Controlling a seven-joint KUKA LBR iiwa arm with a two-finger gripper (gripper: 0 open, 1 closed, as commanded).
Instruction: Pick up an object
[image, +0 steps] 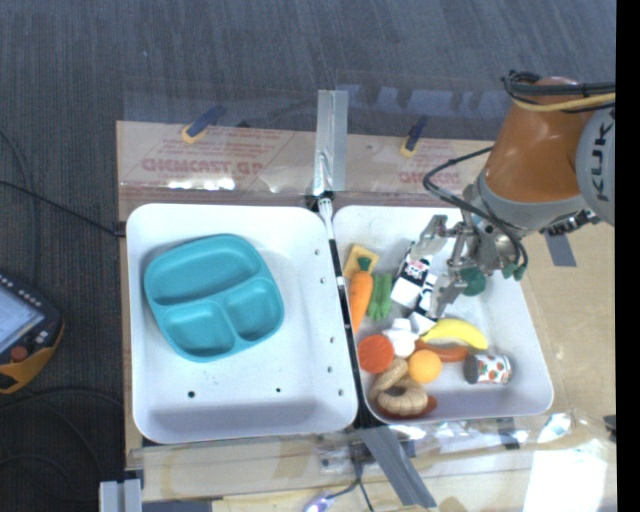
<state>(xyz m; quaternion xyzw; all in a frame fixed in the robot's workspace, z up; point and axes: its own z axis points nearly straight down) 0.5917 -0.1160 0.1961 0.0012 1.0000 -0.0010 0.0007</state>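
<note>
The tool (432, 285) is seen at center right, over the right bin (535, 385) — just above a banana (455, 332). Whether it is apart or together cannot be told.

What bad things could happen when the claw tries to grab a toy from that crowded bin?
The toys in the right bin are packed tightly, so the claw may bump a neighbour or pinch two things together. The banana lies against the orange ball, so lifting one could roll the other. The carrot sits right by the bin's left wall, leaving little room for the claw beside it.
</note>
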